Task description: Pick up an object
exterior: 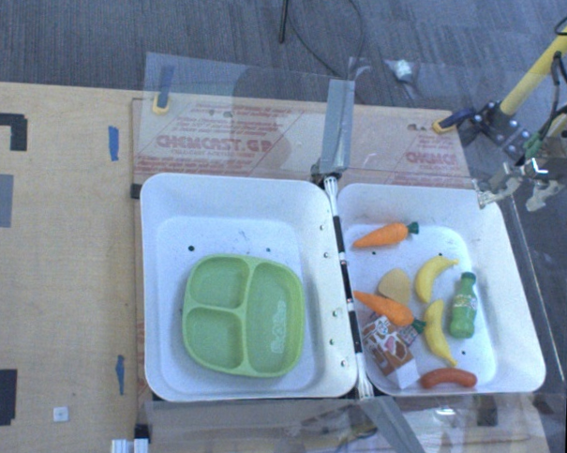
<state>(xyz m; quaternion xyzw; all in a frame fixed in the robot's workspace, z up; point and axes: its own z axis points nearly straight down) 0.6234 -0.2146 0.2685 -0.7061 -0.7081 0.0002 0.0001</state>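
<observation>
Gripper (520, 175) sits at upper right, fingers unreadable to you; nearest is the carrot (383, 236), lower left of it, long axis roughly left-right.

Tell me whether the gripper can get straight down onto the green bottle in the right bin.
Probably yes. The green bottle lies uncovered near the right bin's right side, with a banana just beside it but nothing on top.

Print on the small carton (391, 346) too small to read; lower carrot (385, 308) partly overlaps the pale round item (394, 285), identity indeterminate.
</observation>
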